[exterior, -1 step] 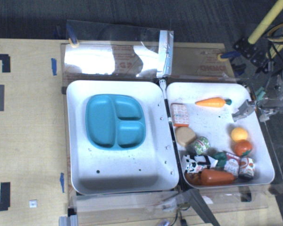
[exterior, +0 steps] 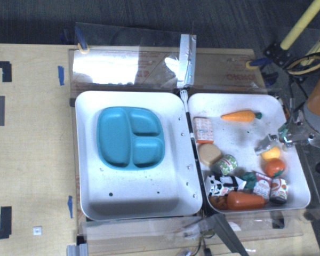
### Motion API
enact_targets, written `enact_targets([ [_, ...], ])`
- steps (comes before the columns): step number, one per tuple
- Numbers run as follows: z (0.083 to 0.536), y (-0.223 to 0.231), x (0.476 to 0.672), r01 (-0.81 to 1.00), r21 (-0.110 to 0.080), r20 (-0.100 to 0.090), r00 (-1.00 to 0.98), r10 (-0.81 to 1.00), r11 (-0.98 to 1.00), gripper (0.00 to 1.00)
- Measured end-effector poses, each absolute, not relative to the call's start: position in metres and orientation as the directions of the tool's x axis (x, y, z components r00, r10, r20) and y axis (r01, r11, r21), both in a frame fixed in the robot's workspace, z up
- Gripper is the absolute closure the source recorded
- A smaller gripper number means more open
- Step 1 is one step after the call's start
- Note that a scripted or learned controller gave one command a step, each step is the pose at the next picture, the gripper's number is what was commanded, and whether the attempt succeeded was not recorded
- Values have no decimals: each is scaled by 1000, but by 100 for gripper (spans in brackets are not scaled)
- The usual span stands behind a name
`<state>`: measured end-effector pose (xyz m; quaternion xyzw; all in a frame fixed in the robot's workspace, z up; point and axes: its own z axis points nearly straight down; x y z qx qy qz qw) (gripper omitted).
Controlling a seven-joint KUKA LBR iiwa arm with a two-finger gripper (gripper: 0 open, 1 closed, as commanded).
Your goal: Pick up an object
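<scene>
Carrot (exterior: 238, 117), orange, tapered, green stem end

Two bins side by side on the table, toys crowded in the right one.

The left bin (exterior: 90, 143) holds a divided plate (exterior: 130, 137) near its centre. In the right bin (exterior: 245, 100), a toy carrot (exterior: 239, 117) lies at 12 o'clock, a small carton (exterior: 204, 129) at 9 o'clock with a round biscuit (exterior: 209, 153) just below it. A tomato (exterior: 274, 167) sits at 4 o'clock, and a sausage (exterior: 244, 200) lies at 6 o'clock along the near wall. The gripper (exterior: 274, 140) hangs at 3 o'clock.
</scene>
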<state>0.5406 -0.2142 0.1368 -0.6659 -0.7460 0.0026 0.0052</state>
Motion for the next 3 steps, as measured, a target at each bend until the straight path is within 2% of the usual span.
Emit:
enact_targets([
  [1,96,-211,533,996,7,11,-86,996,86,0],
  [2,105,-217,532,997,6,2,-79,997,79,100],
  [3,222,-176,559,987,11,-4,-160,987,160,100],
])
